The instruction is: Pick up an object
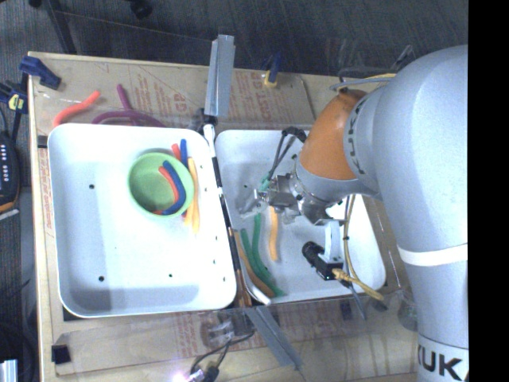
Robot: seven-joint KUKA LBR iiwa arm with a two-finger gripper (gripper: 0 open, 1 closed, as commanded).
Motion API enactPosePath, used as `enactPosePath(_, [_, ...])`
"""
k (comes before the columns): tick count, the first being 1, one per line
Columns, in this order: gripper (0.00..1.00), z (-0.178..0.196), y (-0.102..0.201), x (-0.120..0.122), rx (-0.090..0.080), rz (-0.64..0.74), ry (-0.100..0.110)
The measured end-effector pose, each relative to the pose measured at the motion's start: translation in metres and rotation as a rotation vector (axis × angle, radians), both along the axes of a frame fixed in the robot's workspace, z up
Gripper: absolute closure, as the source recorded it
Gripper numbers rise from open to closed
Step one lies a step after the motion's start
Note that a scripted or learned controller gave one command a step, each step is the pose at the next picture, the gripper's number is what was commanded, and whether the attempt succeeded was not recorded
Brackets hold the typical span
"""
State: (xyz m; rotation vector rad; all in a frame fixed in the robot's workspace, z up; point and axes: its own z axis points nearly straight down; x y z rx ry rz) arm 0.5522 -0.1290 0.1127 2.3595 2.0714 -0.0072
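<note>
Arm: the grey KUKA arm (421, 197) bulks nearest the lens, reaching in from the right; orange band (330, 146) sits above the wrist.
Gripper: the gripper (256, 201) is low over the upper left part of the right bin (238, 146). Metal and cabling crowd the tip. Finger state: cannot tell, too blurred and cluttered to read.
Held object: nothing visibly between the fingers, so no grasp is claimed.
Candidate object: yellow strip (273, 233), lying just beside and below the gripper tip, roughly along the bin's length.
Neighbours: green strips (258, 257) lie beside the yellow strip toward the bin's left wall; whether they touch it is unclear.
Handling (judgement): looks thin, light and flexible, probably rubbery or plastic; likely to droop when lifted and to slide on smooth white plastic.
Where to grip (judgement): across the narrow width, near mid-length, away from the green pieces, so that one strip comes up alone.
Left bin: left bin (87, 237), shallow, white and glossy with rounded corners, holds a green bowl (155, 183) with red, blue and yellow curved strips on its right rim.
Bench: bare board (159, 86) with an orange strip and purple loop beyond the left bin.
</note>
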Motion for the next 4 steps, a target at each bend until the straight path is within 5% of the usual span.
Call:
enactPosePath(1, [1.00, 0.009, 0.000, 0.000, 0.002, 0.001, 0.002])
enactPosePath(2, [0.00, 0.009, 0.000, 0.000, 0.002, 0.001, 0.002])
enactPosePath(3, [0.00, -0.021, -0.002, -0.002, 0.005, 0.075, 0.000])
enactPosePath(4, [1.00, -0.010, -0.004, -0.001, 0.001, 0.076, -0.001])
